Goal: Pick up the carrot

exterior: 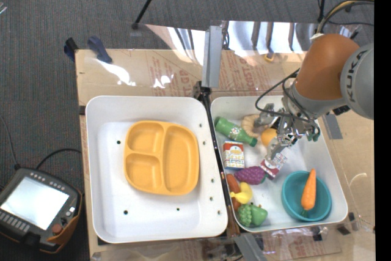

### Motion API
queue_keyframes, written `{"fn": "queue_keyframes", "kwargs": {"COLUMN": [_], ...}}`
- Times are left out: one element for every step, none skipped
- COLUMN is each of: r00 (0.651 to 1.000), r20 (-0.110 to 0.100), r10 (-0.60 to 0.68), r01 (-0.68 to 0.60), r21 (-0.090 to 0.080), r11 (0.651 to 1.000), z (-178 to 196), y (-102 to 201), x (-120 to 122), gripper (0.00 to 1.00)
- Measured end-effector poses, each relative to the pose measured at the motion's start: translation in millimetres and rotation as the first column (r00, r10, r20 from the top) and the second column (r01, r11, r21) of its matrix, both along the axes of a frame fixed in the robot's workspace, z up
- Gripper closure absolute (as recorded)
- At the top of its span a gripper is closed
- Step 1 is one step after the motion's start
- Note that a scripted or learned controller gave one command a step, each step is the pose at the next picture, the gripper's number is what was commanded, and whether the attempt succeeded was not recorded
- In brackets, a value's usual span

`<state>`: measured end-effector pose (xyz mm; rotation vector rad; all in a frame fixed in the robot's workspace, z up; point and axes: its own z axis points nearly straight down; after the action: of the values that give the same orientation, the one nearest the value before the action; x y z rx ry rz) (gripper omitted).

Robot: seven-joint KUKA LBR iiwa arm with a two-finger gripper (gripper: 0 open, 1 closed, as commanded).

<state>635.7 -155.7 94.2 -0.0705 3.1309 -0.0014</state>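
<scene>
The orange plastic carrot [309,189] lies tilted in a round teal bowl [292,202] at the near right corner of the right white bin [338,179]. The two-finger gripper [282,145] hangs above the bin's middle, well apart from the carrot; its opening cannot be told.

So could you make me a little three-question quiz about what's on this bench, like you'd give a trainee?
1. True or false: the carrot lies in the yellow tray.
2. Which bin holds the toy food? A. left bin B. right bin
3. Fill in: the pincer hangs over the ____ bin, apart from the carrot.

Key:
1. False. It lies in the teal bowl.
2. B. The green bottle, grapes and the rest are there.
3. Right.
</scene>
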Motion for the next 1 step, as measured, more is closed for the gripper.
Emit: {"fn": "queue_keyframes", "kwargs": {"r00": [1.0], "r20": [0.008], "r10": [0.006], "r01": [-0.006], "r21": [0.0], "r11": [1.0], "z": [12.1], "y": [2.9], "x": [2.6], "gripper": [1.0]}}
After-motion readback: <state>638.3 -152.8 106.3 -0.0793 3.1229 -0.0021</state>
